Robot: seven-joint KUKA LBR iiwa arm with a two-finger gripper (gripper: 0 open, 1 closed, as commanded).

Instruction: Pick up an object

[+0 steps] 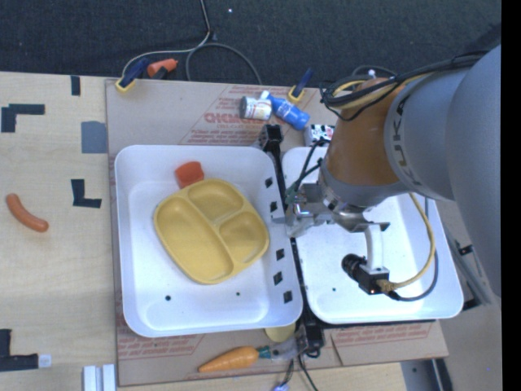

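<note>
The arm's orange-banded wrist hangs over the right bin, near its left wall. My gripper sits under the wrist at the divider between the two bins, mostly hidden by the arm. The left bin holds a yellow divided plate lying tilted, and a small red piece rests just behind the plate. I see nothing held by the gripper.
Behind the bins lie a white and a blue bottle-like item and an orange-handled clamp. A toy carrot lies in front of the bins. A sausage rests on the bench at far left. Cables loop across the right bin.
</note>
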